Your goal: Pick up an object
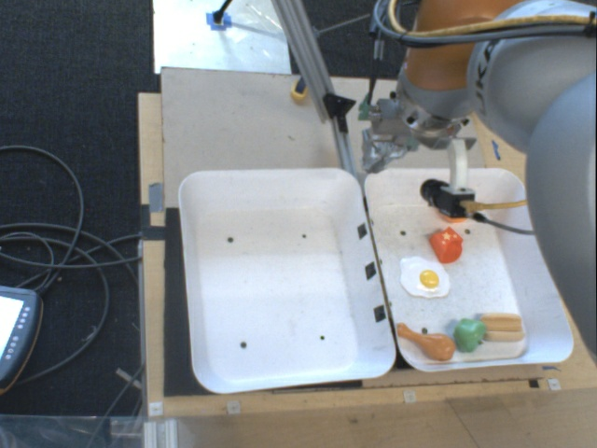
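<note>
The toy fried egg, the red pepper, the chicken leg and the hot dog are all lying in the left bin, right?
Not quite. The camera view shows the fried egg, red pepper, chicken leg and hot dog all lying in the right bin, not the left.

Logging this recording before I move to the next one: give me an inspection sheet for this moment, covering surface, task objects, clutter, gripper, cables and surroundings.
Surface: bench bearing a left bin and a right bin, side by side.
Job's things: all in the right bin: red pepper, fried egg, chicken drumstick, green vegetable, hot dog.
Clutter: nothing seen.
Gripper: gripper above the right bin's far left corner; finger state cannot be told; nothing seen held.
Cables: loose loops on the floor to the left; cables on the arm.
Surroundings: handheld screen at the left edge; dark carpet.
</note>
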`<state>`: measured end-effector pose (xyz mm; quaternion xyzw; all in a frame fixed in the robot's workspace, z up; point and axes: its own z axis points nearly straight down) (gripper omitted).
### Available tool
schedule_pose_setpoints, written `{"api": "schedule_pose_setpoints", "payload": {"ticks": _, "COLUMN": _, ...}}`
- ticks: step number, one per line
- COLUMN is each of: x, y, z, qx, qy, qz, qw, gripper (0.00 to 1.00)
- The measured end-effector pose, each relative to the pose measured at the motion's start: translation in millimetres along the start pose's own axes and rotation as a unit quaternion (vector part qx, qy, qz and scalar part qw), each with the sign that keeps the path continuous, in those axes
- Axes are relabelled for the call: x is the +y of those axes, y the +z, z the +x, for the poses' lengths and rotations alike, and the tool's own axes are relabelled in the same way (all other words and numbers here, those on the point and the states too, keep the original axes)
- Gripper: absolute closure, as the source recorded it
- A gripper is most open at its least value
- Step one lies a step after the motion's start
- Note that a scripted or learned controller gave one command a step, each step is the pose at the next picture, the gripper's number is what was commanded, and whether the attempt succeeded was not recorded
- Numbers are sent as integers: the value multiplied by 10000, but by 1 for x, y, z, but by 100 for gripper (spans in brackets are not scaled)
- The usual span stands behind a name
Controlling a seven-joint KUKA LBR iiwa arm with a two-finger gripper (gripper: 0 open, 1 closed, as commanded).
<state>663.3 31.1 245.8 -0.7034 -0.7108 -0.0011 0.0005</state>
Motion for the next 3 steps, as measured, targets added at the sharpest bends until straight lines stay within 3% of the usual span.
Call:
{"api": "schedule_pose_setpoints", "payload": {"ticks": 1, "x": 18, "y": -1, "z": 52, "qx": 1, "qy": -1, "qz": -14, "qw": 10000, "gripper": 100}}
{"api": "schedule_pose_setpoints", "payload": {"ticks": 2, "x": 30, "y": 6, "z": 66, "qx": -9, "qy": 19, "qz": -12, "qw": 10000, "gripper": 100}}
{"api": "schedule_pose_setpoints", "payload": {"ticks": 3, "x": 30, "y": 6, "z": 66, "qx": -14, "qy": 18, "qz": -9, "qw": 10000, "gripper": 0}}
